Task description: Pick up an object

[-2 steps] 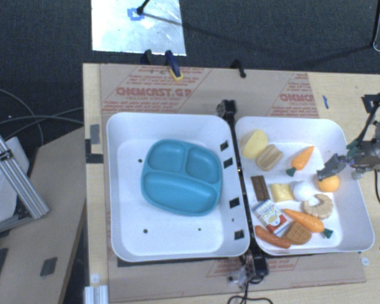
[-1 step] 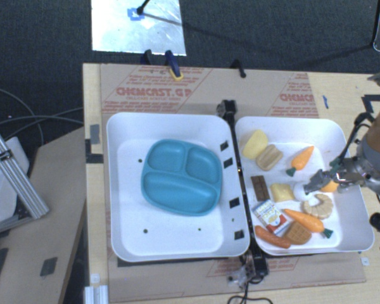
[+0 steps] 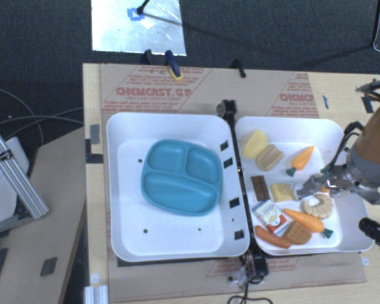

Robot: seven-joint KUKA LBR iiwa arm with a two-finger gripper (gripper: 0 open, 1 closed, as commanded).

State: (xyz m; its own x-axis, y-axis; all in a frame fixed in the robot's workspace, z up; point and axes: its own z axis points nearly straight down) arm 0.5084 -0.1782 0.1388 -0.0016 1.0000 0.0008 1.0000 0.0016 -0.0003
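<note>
Pale, ring-shaped toy doughnut (image 3: 318, 205) lies under the jaws (image 3: 312, 186); whether they grip it, I cannot tell.

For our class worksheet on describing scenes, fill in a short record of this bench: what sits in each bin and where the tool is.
left bin: blue divided plate
right bin: toy foods, including a yellow potato, two carrots, a chocolate bar, a waffle
tool: low over the right bin, beside a doughnut
arm: enters from the right
</note>
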